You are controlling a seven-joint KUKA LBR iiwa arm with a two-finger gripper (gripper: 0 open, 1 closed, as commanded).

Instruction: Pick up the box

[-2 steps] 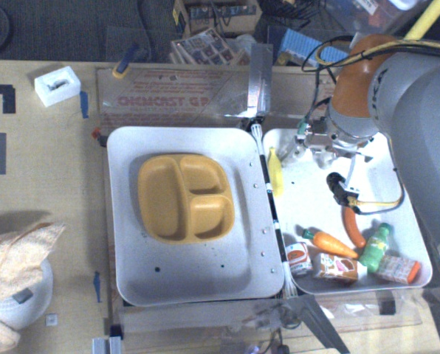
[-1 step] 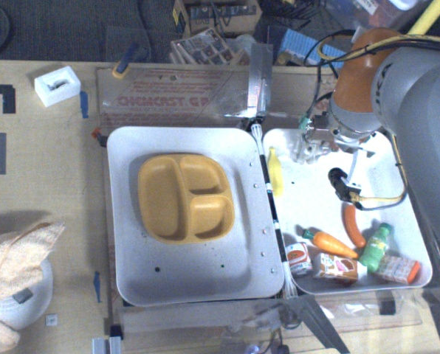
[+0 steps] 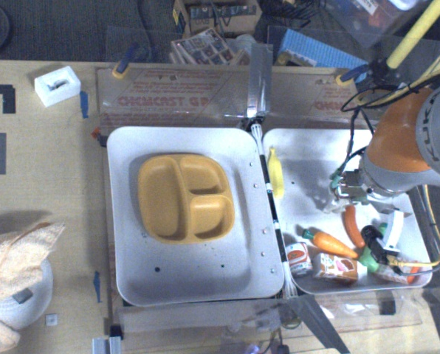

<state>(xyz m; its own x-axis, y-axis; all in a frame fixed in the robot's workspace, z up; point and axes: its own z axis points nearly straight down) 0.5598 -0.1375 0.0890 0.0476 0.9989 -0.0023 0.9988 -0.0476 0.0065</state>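
The box (image 3: 337, 266) is lying flat near the front wall of the right bin (image 3: 308, 150), a small printed carton, and it is sitting below and a little left of the gripper (image 3: 353, 192). Nothing is being held; the gripper is hovering over the bin floor, apart from the box, and whether it is spread or closed I cannot tell from here. So I am judging this as the approach step: the arm is needing to travel toward the front wall and come down squarely on the carton.

And it is crowded down there! A carrot (image 3: 332, 243) is lying across the box's upper edge, touching it, and a small round tub (image 3: 298, 257) is pressing against its left side. A red chilli (image 3: 352, 226) is lying between gripper and box. Far left of the gripper, a banana (image 3: 275, 172) is resting by the divider, and a yellow divided plate (image 3: 184, 198) is sitting in the left bin (image 3: 124, 271).
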